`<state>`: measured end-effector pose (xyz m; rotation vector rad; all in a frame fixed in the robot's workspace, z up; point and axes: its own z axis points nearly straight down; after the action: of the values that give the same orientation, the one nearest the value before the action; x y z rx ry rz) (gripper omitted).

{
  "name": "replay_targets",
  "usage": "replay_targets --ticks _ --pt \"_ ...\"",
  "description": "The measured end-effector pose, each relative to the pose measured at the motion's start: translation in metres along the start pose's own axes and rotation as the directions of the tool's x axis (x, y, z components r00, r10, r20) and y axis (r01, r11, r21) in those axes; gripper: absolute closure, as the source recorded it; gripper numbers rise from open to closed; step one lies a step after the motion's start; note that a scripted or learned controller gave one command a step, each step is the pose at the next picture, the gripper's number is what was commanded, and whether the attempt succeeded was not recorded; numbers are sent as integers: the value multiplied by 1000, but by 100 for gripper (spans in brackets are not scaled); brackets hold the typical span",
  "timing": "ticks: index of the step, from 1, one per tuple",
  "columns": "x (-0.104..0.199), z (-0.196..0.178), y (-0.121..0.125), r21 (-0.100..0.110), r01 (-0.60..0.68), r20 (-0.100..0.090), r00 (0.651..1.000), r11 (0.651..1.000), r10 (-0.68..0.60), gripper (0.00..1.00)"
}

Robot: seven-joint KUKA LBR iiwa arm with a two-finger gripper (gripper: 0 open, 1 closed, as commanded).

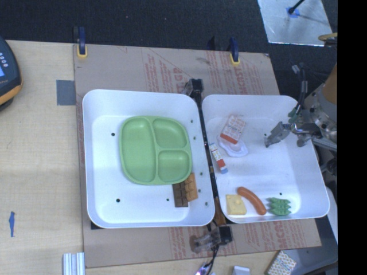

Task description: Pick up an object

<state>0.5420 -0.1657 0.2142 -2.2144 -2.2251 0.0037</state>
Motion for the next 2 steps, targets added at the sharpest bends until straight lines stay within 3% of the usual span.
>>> replay_targets --ticks 1,2 --pt "28 122 88 -11 6 3 1000 1000 -6 0" --pt "32 117 118 -10 1 1 1000 1000 -1 0"
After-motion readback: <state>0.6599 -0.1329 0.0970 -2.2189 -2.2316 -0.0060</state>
